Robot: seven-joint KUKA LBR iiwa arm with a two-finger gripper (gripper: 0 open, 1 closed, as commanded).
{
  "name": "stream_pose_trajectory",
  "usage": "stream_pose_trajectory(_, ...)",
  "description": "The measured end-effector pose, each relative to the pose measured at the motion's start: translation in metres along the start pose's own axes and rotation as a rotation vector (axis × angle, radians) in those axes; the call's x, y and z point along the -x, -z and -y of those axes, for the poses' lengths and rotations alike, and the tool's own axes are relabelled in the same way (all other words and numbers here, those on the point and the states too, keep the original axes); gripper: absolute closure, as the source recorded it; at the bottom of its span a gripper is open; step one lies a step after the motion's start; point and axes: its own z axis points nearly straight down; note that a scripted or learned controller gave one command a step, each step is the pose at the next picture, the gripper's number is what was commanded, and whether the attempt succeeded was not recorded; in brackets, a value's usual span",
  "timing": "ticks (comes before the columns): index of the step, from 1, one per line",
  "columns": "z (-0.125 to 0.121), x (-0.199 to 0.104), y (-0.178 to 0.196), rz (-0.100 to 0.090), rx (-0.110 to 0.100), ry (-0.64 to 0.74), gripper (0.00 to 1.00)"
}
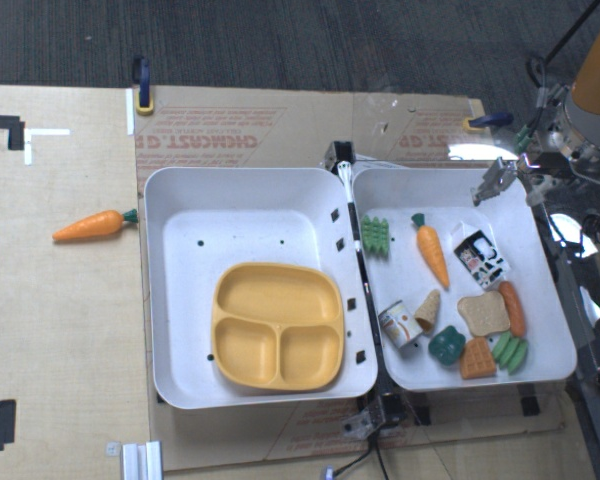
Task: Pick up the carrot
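An orange carrot (432, 253) with a green top lies in the right bin (546, 268), near its middle, pointing toward the front. A second carrot (92, 226) lies on the bench, left of the left bin. My gripper (494, 181) hangs over the right bin's far right corner, up and to the right of the carrot in the bin and apart from it. Nothing is seen held in it.
Around the carrot in the right bin lie a green toy (376, 235), a black-and-white packet (480, 258), a bread slice (483, 314), a sausage (513, 308), a can (400, 325) and a cone (427, 310). The left bin (180, 218) holds a yellow divided plate (277, 325).
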Motion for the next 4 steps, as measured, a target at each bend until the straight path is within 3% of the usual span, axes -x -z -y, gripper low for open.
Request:
stream_pose_trajectory(1, 0.014, -0.077, -0.136, -0.002, -0.002, -0.017, 0.00)
stream_pose_trajectory(2, 0.013, -0.075, -0.126, 0.000, 0.001, -0.022, 1.00)
stream_pose_trajectory(3, 0.062, -0.072, -0.154, -0.002, 0.001, 0.297, 1.00)
stream_pose_trajectory(4, 0.025, -0.119, -0.016, 0.002, 0.005, 0.306, 1.00)
